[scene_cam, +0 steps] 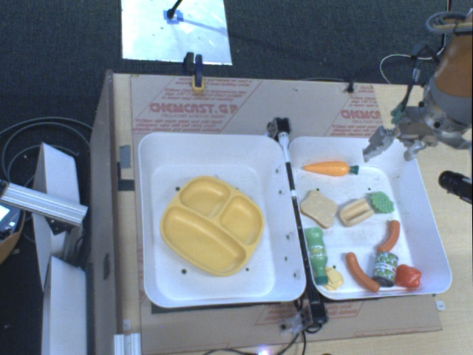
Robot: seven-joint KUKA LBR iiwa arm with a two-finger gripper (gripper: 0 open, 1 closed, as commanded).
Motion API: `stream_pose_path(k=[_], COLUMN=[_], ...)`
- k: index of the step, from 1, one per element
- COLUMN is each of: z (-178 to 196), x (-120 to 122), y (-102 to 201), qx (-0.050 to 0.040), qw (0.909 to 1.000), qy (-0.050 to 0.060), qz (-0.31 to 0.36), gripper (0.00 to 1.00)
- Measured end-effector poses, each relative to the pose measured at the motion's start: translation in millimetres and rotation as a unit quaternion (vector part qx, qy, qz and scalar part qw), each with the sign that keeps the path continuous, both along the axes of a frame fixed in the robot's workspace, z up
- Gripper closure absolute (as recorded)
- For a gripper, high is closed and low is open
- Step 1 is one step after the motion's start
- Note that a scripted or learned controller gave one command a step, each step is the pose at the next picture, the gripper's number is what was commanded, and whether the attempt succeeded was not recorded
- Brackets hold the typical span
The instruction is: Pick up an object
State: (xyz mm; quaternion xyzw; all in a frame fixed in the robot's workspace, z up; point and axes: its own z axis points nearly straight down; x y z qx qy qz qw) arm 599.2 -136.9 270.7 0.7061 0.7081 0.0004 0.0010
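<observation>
The tool [394, 146], fingers spread and holding nothing, hovers over the right bin's [429, 228] far rim, above the carrot [326, 168].

A robotics lab: bench [222, 98] with loose cables [29, 135], aluminium framing [44, 202].

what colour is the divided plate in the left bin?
Yellow. The divided plate shows clearly in the camera view, lying in the white left bin.
</observation>
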Motion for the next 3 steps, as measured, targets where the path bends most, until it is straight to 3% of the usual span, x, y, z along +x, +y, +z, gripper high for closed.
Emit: stream_pose_path(k=[1,2,3], z=[-106,-181,-181], x=[-18,-32,-63], y=[30,22,20], qx=[0.0005,0.0,-0.0013], qw=[1.0,1.0,1.0], qy=[0.002,-0.003,-0.008], qz=[0.0,0.0,-0.001], gripper=[0.0,0.0,0.0])
